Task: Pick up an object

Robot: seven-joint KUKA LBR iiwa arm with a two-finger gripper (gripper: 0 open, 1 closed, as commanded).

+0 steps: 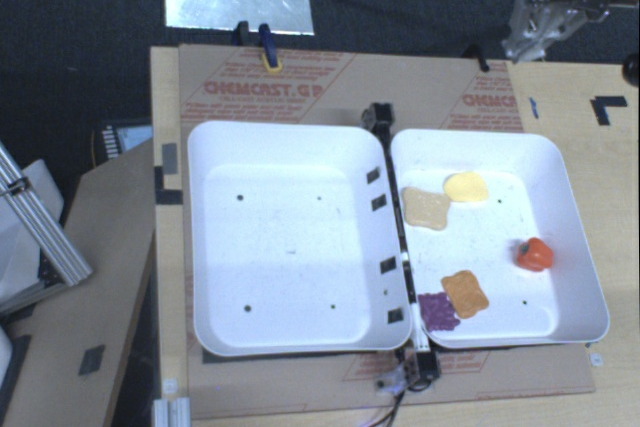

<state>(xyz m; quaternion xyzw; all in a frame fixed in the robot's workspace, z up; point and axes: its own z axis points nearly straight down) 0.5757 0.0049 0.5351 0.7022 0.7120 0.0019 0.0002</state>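
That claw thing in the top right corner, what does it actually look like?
The claw is pale grey metal, with slim fingers tapering to points. Above it sits a blocky silver-grey head with dark gaps, a small white patch and a hint of green at its top edge. It is blurry, so finer markings cannot be made out.

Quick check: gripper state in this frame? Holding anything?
Gripper: cannot be told; it sits high at the top right, beyond the right bin, with nothing seen in it.

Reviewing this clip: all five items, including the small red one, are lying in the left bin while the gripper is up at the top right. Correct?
Not quite. The camera view shows the red item and the others in the right bin, not the left one. The gripper is indeed at the top right.
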